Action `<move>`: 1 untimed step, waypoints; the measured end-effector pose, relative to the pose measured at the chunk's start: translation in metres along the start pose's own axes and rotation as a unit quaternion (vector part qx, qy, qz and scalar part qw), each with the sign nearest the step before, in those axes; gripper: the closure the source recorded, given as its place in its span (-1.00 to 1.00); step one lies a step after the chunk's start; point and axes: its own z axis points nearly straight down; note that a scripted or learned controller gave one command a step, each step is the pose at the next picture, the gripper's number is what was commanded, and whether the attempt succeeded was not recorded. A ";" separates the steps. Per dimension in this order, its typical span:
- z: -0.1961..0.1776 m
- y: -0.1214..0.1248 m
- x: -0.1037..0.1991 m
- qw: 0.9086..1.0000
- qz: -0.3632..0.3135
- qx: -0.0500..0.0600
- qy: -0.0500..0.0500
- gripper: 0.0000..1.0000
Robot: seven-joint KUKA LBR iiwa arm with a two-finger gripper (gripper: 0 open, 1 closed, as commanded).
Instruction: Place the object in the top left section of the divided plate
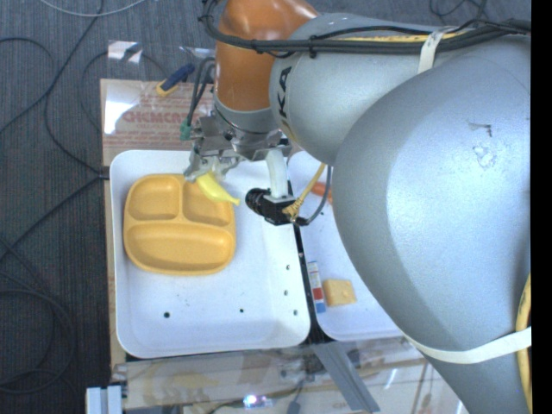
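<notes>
i see the gripper (pixel 205 169) low over the left bin (pixel 216 317), at the divided plate's (pixel 177 248) 1 o'clock. the yellow object (pixel 221 192) lies tilted just under it, over the plate's top right section and rim, touching the tool's tip. i cannot tell whether the tool is clenched on it or released. the top left section sits bare at the object's 9 o'clock. the grey arm (pixel 414 145) hides much of the right bin (pixel 362 322), where an orange block (pixel 341 293) rests at the plate's 4 o'clock, well apart.
</notes>
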 end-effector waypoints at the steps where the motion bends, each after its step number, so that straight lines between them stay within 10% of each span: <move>1: 0.033 -0.014 -0.072 0.999 -0.048 0.000 0.000 1.00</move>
